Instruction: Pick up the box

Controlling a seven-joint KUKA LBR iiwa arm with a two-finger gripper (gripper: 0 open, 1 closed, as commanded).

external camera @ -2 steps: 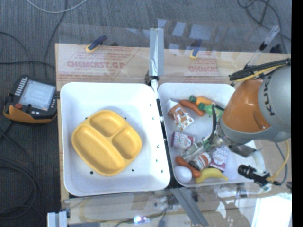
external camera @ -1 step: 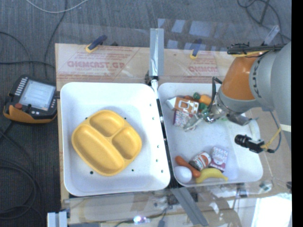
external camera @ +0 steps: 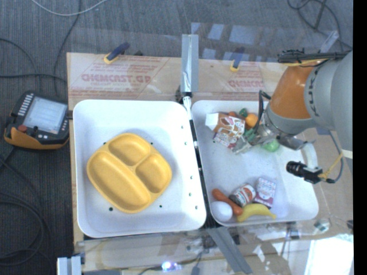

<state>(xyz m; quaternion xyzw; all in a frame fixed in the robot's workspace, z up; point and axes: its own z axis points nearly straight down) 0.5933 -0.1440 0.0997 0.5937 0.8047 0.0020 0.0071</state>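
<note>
From the camera view, two white bins sit side by side on the bench. The left bin [external camera: 86, 211] has a yellow tray [external camera: 129, 171] in it, with three little sections. The right bin [external camera: 287, 205] has the toys and food.

The box [external camera: 229, 132] lies near the top of the right bin. It is a small carton with brown and white pictures on it, and it looks tipped on its side. A little orange ball [external camera: 250, 120] and a green ball [external camera: 270, 146] lie close to it.

The arm comes in from the right. Its gripper [external camera: 252, 140] is down low, right beside the box, on the box's right side. It looks like it touches the box or almost does. I cannot tell if the claw is open or closed, because the arm hides it.

Near the bottom of the bin lie a banana [external camera: 256, 212], a white egg [external camera: 222, 211], a carrot [external camera: 225, 199], a small can [external camera: 245, 194] and a pink packet [external camera: 265, 190]. They are well apart from the claw.

So the job looks just begun. The claw has reached the box, but the box rests in the bin. Grabbing and lifting are left to do.
</note>
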